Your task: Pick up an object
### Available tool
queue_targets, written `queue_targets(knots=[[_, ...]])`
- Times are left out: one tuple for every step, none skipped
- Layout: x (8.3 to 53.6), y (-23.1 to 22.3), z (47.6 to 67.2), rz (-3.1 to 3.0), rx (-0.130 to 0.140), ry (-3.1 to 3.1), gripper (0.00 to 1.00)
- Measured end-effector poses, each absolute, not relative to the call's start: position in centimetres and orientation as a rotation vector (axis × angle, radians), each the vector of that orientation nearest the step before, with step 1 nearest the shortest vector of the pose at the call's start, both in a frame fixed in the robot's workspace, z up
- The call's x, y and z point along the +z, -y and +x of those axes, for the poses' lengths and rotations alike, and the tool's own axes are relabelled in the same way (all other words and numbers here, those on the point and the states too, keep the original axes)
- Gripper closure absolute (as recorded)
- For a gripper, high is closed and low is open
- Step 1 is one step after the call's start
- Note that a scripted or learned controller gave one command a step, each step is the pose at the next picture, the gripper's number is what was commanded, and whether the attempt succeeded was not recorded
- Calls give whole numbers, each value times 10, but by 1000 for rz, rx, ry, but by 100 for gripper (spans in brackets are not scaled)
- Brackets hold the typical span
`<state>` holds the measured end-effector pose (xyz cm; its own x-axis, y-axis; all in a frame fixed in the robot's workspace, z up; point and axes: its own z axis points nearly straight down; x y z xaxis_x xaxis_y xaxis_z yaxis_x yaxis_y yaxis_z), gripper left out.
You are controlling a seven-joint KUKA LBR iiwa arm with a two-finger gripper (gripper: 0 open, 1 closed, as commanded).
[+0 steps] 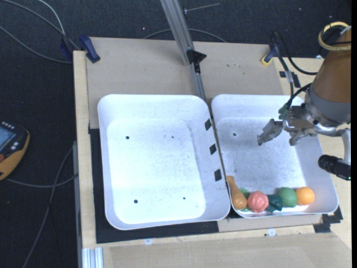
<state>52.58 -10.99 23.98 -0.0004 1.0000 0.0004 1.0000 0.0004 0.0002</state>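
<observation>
My gripper [281, 136] hangs over the upper middle of the right bin [245, 149], its two fingers spread apart with nothing between them. Along the right bin's front wall lies a row of small toys: an orange carrot-like piece [236, 194], a pink-red ball [257, 201], a dark teal piece [274, 204], a green ball [288, 196] and an orange ball [305, 195]. The gripper is well above and behind these, apart from all of them.
The left bin [153, 161] lies beside the right one, divided by a rim with black clips [213, 148]. A metal pole [178, 21] slants down from the top. Cables and a blue clamp [88, 48] lie at the bench's back.
</observation>
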Motion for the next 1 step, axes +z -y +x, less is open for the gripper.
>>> queue_targets(knots=[[223,70,577,-2216,0,2224,0]])
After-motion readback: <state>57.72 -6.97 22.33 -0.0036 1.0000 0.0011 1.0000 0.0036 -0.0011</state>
